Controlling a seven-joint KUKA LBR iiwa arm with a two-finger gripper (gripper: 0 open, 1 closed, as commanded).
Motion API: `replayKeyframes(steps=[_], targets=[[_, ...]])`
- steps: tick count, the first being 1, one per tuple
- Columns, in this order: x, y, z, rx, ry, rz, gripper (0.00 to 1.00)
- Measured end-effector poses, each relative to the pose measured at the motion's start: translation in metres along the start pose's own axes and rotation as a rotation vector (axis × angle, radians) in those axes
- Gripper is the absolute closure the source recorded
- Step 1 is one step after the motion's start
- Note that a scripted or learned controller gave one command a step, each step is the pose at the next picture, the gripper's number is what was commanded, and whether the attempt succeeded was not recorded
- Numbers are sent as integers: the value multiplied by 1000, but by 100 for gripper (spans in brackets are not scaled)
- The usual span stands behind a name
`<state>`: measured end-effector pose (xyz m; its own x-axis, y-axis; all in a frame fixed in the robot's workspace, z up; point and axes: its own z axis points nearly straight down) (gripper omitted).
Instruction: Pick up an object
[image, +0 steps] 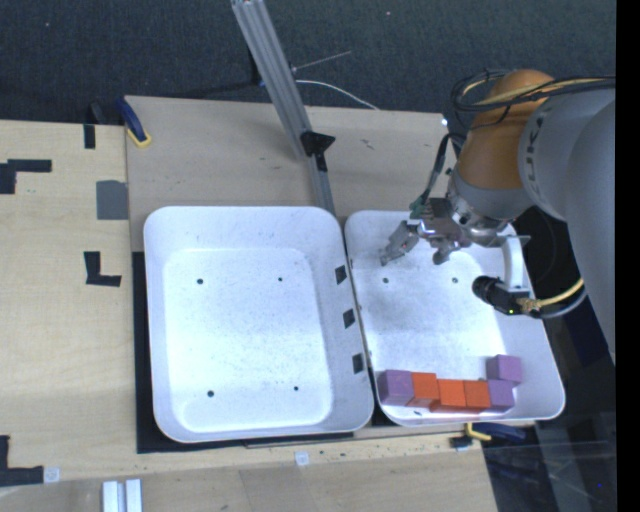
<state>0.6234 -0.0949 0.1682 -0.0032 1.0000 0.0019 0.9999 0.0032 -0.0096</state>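
Camera view, blocks (452, 388): purple and orange, packed in a row against lower wall of right bin (540, 345), lower right of frame.
Handling: judged light, rigid, non-fragile; faces likely smooth.
Hold: across opposite flat sides of the raised purple end block (506, 368).
Gripper (420, 247): fingers spread, nothing between them, over bin's upper part, well apart from blocks.
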Motion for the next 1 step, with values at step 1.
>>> replayKeyframes(steps=[1], targets=[[-31,20,39,-5,-4,4,0]])
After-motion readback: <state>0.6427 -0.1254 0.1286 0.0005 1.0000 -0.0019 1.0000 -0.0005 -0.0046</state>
